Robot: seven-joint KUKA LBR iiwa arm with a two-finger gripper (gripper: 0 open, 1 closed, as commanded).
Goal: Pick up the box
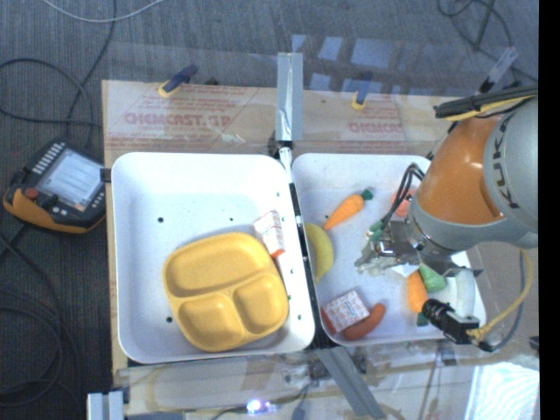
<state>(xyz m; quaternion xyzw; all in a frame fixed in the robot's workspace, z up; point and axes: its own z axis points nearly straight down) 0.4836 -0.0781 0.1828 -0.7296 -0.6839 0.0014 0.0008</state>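
We see the grey arm's two-finger gripper (378,254) above the right white bin (350,171), apparently empty; we cannot tell its opening. The small white-and-red printed cardboard box (345,307) lies unlifted beside a red sausage (366,320); picking remains.

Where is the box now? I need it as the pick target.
In the camera view the box lies in the right bin, near its front left corner, touching a red sausage-like toy, left of the claw.

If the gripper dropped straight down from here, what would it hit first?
Probably the bare floor of the right bin. The gripper hangs between the carrot and the box; depth is unclear.
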